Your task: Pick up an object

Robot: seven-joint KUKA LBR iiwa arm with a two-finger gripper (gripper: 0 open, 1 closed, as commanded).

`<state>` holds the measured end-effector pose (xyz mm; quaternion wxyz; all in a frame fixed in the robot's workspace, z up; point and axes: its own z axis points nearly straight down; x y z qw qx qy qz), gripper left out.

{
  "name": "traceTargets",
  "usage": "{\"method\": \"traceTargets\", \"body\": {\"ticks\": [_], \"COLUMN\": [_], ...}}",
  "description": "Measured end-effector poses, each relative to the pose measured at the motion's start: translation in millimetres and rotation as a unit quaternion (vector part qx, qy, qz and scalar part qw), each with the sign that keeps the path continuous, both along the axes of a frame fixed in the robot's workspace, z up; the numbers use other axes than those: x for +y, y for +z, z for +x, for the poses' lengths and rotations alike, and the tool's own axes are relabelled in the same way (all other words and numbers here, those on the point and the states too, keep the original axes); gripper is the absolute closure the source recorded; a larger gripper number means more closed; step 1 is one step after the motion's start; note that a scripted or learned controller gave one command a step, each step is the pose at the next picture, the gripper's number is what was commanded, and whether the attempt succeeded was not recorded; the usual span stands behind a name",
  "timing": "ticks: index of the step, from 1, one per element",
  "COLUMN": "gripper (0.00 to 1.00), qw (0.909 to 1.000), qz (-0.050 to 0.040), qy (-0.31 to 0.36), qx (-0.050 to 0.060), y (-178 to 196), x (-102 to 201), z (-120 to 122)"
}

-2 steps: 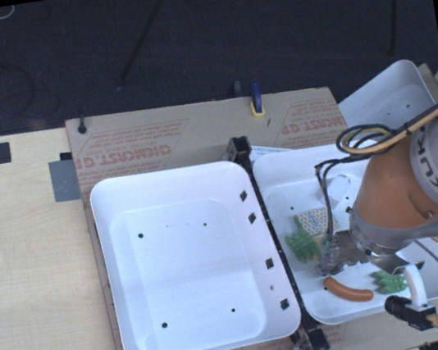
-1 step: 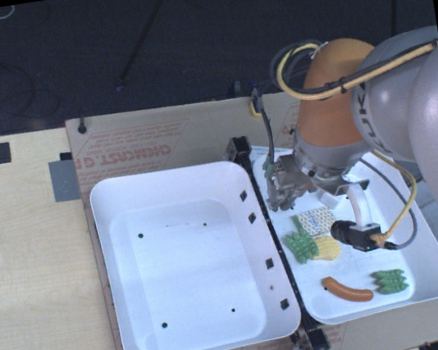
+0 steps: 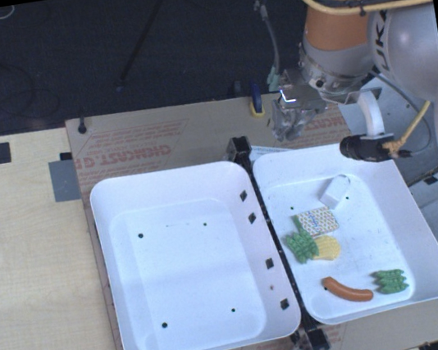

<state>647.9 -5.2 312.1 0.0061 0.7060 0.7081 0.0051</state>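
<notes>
Above the right bin's point(image 3: 433, 259) far rim, the tool point(image 3: 291, 120) hangs; whether it is apart or together, I cannot tell. Nothing looks picked yet: sausage point(image 3: 346, 289), corn point(image 3: 327, 247) and the other items lie in that bin.

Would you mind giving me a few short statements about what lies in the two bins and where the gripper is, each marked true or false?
1. The orange sausage lies in the right bin. True.
2. The green pea pod lies in the left bin. False: it lies in the right bin, just right of the sausage.
3. The gripper hangs near the right bin's far edge, away from the objects. True.
4. The gripper holds the yellow corn piece. False: the corn lies on the bin floor, beside a green leafy piece.
5. The small white block is nearer the camera than the sausage. False: it lies farther back.
</notes>
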Motion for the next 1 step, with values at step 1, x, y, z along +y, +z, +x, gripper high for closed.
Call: {"method": "traceTargets", "body": {"ticks": [1], "gripper": [1.0], "qw": [1.0], "qz": [0.002], "qy": [0.003], "qx": [0.002], "y": [114.3], "x": [78.7], "z": [-3.2]}}
